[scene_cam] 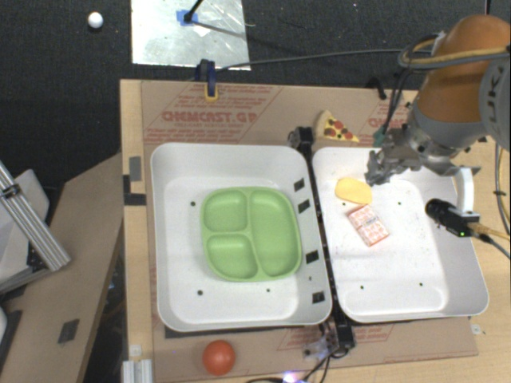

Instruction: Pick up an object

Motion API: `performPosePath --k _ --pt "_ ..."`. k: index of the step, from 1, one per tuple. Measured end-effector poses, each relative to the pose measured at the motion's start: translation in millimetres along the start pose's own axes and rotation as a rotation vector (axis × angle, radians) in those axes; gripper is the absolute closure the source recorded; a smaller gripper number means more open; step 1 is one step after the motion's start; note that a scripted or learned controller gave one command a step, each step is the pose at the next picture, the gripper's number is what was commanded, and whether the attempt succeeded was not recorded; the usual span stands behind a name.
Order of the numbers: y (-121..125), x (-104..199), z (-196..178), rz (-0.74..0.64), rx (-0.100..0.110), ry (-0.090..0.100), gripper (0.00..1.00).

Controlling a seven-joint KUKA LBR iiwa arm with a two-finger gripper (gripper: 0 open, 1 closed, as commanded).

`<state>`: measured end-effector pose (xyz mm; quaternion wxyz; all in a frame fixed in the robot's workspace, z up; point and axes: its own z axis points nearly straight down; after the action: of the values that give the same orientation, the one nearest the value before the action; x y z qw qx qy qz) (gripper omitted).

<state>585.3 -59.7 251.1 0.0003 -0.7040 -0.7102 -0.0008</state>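
From my seat I see the arm point(467, 70) reaching in over the right-hand bin point(415, 294), its orange band high at the far right corner. The gripper point(382, 170) hangs low over the back of that bin; its tips are a dark cluster and I cannot tell whether they are apart or together. Just below and a little left of the tips lies a yellow piece point(353, 190), very near them, though I cannot say if they touch it. Further down from the gripper, just past the yellow piece, sits a small pink-and-white packet point(368, 225), lying flat on the bin floor. To the gripper's left, in the other bin point(172, 214), rests a green divided plate point(250, 234). Behind the gripper, outside the bins on the cardboard, lies a toy pizza slice point(336, 127). Far down and left, in front of the bins, sits an orange ball point(219, 357).
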Motion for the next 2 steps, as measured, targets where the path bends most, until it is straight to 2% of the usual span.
performPosePath --k 2 --pt "-29 114 17 -0.002 0.001 0.000 1.00"
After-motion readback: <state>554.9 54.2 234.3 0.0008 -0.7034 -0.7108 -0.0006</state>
